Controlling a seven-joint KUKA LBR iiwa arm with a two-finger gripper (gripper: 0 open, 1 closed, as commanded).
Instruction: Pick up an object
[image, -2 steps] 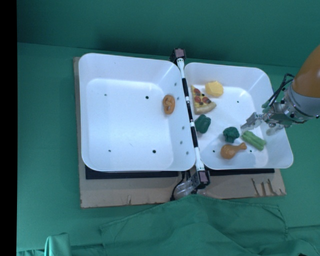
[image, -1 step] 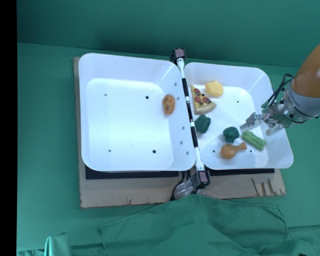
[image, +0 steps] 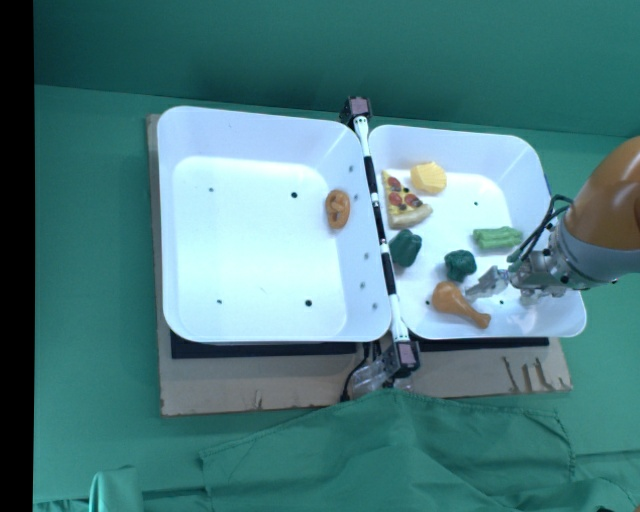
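Here, gripper (image: 487, 284) low in right bin (image: 530, 160), fingers spread, grasping nothing, tips just beside chicken drumstick (image: 459, 303). Green broccoli (image: 460, 264) near, up-left. Orange pretzel (image: 338, 208) in left bin (image: 200, 130).

white bins (image: 200, 140) | orange drumstick (image: 458, 302) — green broccoli (image: 460, 264) | green cloth (image: 90, 250)

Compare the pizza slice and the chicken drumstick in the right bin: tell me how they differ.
The pizza slice is a flat wedge, yellow with red toppings; the chicken drumstick is rounded, plain orange-brown, tapering to a thin end. The pizza slice lies toward the far side of the right bin, near the divider; the chicken drumstick lies toward the near side, close beside the end effector. Both are toy foods, lying loose.
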